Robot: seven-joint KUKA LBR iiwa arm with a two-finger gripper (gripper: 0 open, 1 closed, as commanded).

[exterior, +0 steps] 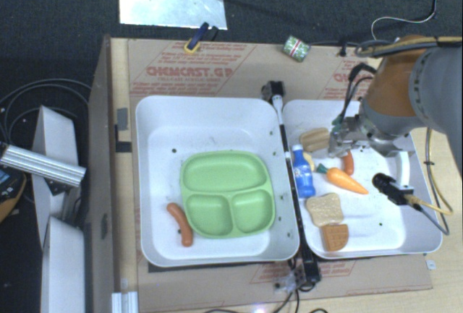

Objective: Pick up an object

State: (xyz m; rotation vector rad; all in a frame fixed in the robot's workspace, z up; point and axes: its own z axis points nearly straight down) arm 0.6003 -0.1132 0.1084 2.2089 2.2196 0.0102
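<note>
Arm (405, 87) reaches into the right bin (416, 228), jaws low at its far side, between the bread roll (315, 138) and a small orange piece (349, 162); their spread cannot be told. Near them lie a carrot (346, 180), blue bottle (302, 172) and bread slice (324, 208). The left bin (163, 131) holds a green divided plate (228, 192) and a sausage (181, 223).

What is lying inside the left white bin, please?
The left bin holds a green divided tray and a sausage on the bin floor, just off the tray's near-left corner. The floor under the tray is covered, so anything beneath it cannot be seen.
</note>
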